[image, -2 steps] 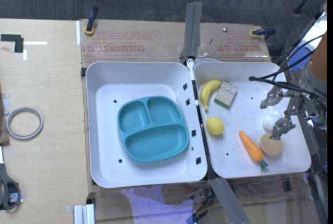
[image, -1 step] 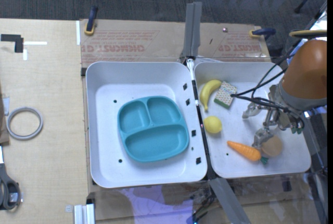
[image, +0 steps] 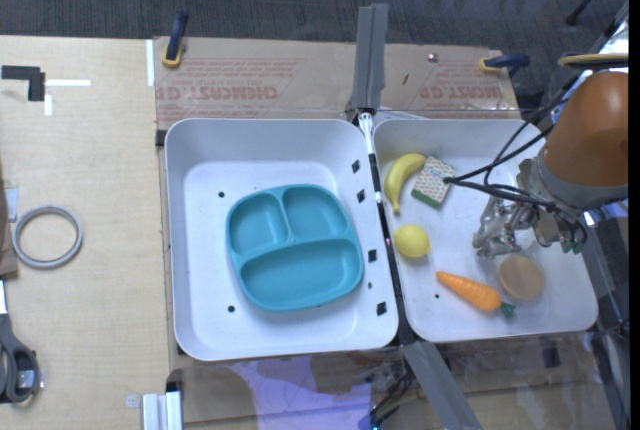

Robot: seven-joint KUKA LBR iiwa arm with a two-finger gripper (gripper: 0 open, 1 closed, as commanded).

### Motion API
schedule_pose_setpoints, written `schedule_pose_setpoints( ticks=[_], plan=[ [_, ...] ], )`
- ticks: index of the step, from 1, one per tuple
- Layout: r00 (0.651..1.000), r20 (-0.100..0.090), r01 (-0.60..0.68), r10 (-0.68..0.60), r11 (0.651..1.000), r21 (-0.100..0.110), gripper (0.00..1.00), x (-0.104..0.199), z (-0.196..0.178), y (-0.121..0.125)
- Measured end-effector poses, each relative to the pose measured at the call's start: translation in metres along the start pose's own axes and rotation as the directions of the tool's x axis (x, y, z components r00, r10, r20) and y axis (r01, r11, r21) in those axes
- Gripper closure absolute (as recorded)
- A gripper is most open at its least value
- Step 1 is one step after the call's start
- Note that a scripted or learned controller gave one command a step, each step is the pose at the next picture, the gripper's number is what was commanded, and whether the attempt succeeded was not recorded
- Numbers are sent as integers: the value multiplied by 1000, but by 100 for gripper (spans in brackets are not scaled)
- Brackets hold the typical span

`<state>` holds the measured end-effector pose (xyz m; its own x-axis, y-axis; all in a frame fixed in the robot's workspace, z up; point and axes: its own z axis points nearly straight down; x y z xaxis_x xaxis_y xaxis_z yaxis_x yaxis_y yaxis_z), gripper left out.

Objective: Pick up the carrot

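Nearest to me along the front of the right-hand shallow white plastic bin [image: 455, 320] lies the orange toy carrot [image: 468, 291]. It lies flat on the bin floor with its pointed tip toward the divider and its green stub toward the arm's side. Nothing is gripping it.

Just behind its stub end sits a round tan disc-shaped object [image: 520, 277], close enough that I can't see a clear gap. Farther back from the carrot's tip, toward the divider, is a small yellow plastic lemon [image: 411, 241], near but apart.

Directly behind the carrot's thick half hangs the metal two-finger gripper [image: 500, 230]. I judge it to be above the bin floor with nothing in it. Whether it is spread or closed I cannot tell from here.

Farther back again are a yellow-green speckled sponge block [image: 432, 182] and a curved yellow toy banana [image: 400, 177]. Well off to the carrot's divider side, in the other bin, sits a blue three-compartment plastic plate [image: 295, 246].

I read this step as the approach. To do it well I'd bring the gripper forward over the carrot's middle, not the stub, so the tan disc stays out of the way. I'd turn the wrist so the grip closes across the carrot's narrow width, then descend straight. A rounded, tapered body may squirt out toward the tip, so I'd grip the thicker half and close gently.
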<state>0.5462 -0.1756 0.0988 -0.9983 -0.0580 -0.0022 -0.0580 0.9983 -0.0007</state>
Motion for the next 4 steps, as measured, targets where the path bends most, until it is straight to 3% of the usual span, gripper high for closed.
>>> schedule_pose_setpoints(
  ticks=[1,2,3,4],
  plan=[
    [999,-4,38,-38,999,-2,100,34,8,82],
    [944,-2,-329,329,944,1,100,52,-92,131],
    [836,-3,-549,549,836,3,100,52,-94,233],
    [897,-1,-443,443,897,2,100,54,-255,194]
  ],
)
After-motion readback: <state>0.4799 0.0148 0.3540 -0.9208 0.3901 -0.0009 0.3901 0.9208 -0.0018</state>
